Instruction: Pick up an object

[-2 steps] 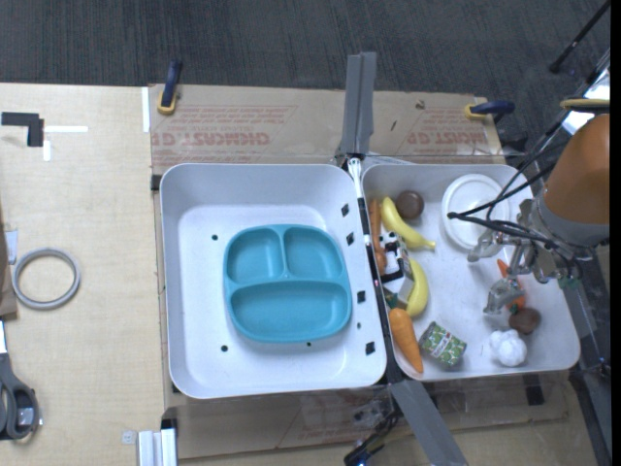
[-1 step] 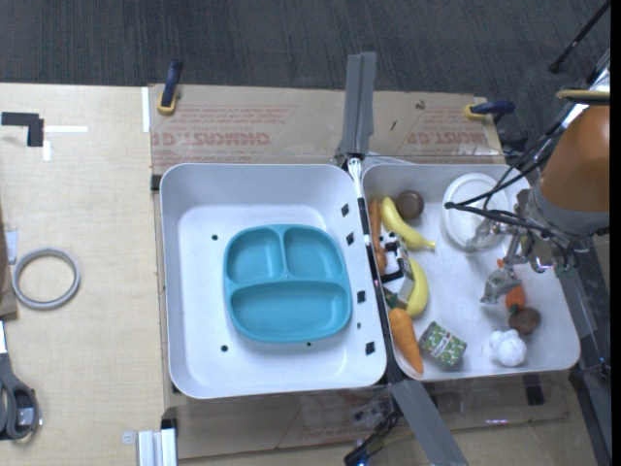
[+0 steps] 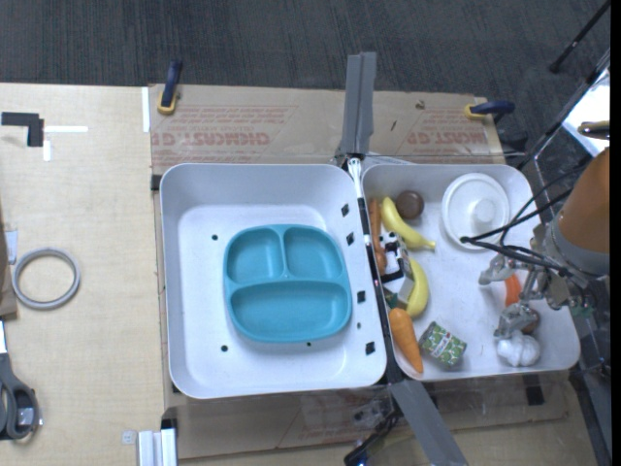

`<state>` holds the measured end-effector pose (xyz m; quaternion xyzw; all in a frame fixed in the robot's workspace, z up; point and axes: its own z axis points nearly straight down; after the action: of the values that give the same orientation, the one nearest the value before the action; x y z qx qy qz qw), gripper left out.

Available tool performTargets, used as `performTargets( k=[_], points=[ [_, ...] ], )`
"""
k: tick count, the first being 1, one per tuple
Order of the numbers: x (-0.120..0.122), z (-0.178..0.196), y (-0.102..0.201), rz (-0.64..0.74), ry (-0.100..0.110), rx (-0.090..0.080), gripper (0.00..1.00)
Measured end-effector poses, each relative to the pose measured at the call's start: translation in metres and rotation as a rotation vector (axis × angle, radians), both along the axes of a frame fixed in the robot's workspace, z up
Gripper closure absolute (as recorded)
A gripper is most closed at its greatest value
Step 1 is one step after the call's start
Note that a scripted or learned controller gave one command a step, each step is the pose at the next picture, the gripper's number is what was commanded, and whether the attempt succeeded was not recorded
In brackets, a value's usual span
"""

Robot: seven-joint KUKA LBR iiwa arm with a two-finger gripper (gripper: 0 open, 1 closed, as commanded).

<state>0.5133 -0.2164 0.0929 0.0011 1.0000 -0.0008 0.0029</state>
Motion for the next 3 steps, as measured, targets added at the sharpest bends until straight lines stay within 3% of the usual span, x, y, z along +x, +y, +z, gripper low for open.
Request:
performTargets(
  k=[1,2,3],
  points=[
    [0.044,0.0,-0.003,-0.008,0.001,0.0,0.0],
    [0.045,0.01,-0.002,-0.005,-0.004,-0.002,1.0],
    [0.045,0.01,-0.002,-0.005,-0.004,-0.001,0.0]
  ],
)
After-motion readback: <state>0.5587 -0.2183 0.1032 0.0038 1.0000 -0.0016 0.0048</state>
